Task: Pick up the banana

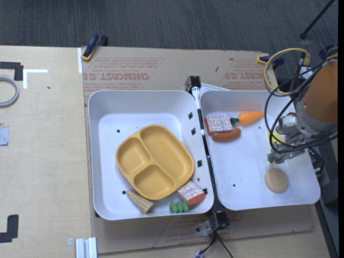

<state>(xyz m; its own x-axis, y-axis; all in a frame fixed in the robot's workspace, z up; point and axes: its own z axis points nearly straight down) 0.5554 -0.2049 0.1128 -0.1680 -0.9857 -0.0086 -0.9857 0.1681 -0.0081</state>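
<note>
The fingers of the gripper [280, 156] sit low over the right bin [252, 204], but they are dark and seen from above against the wrist hardware, so I cannot tell whether they are apart or together. Nothing can be made out between them.

Just below the gripper in the view, near the bin's front right corner, lies a round beige item [277, 180]. It is close to the gripper and looks apart from it. Further left, against the wall between the 2 bins, a small carton [217, 123] touches a brown sausage [226, 135], with a carrot [250, 117] just beside them.

The left bin [97, 144] holds a yellow plate [155, 161] with 3 compartments. Along its front edge are a tan wedge [140, 201], a green item [179, 206] and an orange-and-white box [192, 193].

I cannot tell where the banana is. It may lie under the arm [325, 93] or the looped cables [285, 90] at the right.

Risks from here, as I judge them:
- A descent from this spot would most likely close on the beige item or on bare bin floor. That would be the wrong thing, or nothing.
- The beige item is round and could roll away if nudged.
- The gripper is near the bin's right wall, so a low sideways move could catch the rim and shift the bin on the tabletop [43, 160].
</note>
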